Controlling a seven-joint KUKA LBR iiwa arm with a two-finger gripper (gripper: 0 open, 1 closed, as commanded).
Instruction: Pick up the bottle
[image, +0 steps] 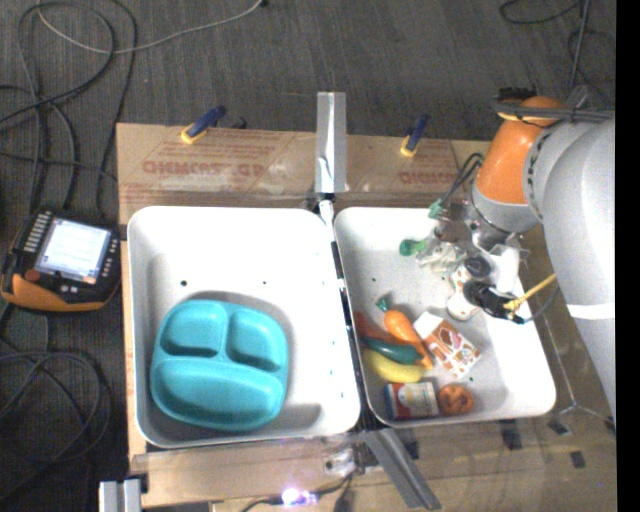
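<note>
A small clear bottle (425, 250) with a green cap (409, 246) lies on its side in the back part of the right bin (520, 400). My gripper (455, 252) hangs low over that spot, right against the bottle's right end, below the orange wrist band (505, 165). The gripper's body and its cables hide the bottle's far end. I cannot make out whether the bottle is between its tips or just beside them.
In the right bin's front lie a carrot (400, 323), a green vegetable (393, 350), a banana (394, 370), a red can (410, 400), a tomato (457, 399) and a small carton (450, 348). The left bin (150, 230) holds a blue divided tray (220, 363).
</note>
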